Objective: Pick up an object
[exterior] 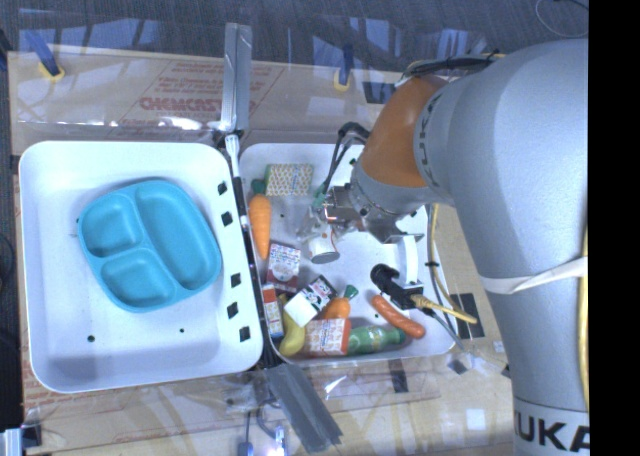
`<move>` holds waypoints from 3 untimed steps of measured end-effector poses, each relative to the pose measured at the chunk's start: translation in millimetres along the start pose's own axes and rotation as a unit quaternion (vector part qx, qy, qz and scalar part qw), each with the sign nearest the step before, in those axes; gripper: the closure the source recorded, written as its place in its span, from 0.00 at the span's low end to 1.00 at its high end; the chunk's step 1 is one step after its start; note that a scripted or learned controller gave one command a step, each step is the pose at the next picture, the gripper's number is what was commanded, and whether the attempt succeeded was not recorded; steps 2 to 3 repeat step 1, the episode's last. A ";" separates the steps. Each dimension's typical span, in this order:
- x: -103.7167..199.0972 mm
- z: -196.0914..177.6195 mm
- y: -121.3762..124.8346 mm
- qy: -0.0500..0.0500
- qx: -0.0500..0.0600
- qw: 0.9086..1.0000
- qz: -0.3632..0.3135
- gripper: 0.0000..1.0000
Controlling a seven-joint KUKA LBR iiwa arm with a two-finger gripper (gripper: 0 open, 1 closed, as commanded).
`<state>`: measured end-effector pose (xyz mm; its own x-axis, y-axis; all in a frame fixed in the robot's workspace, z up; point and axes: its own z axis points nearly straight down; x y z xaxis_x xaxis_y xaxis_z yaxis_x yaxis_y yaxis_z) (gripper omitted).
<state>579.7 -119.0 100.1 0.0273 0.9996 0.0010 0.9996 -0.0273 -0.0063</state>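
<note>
My gripper (324,224) reaches down into the right bin (258,159), over its middle. A small white cylinder (320,249) lies right under its tip; whether they touch is unclear. To the left lies an orange carrot (259,226), with a speckled green block (289,180) at the bin's back. In front of the gripper are a small printed packet (284,260), a black-and-white carton (318,292), a small carrot with a green top (338,306), a red sausage (398,316), a green bottle (376,337), an orange packet (322,338) and a yellow banana (291,341).
The left bin (60,344) holds a blue divided plate (150,242). A grey divider bar (236,74) runs between the bins at the back. The big grey arm (500,174) covers the right bin's right side.
</note>
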 end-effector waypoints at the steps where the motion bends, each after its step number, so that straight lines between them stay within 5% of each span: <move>1: 92.2 -91.8 -8.5 0.000 -0.002 1.000 -0.030 1.00; 3: 92.2 -91.8 -8.5 0.000 -0.002 1.000 -0.030 1.00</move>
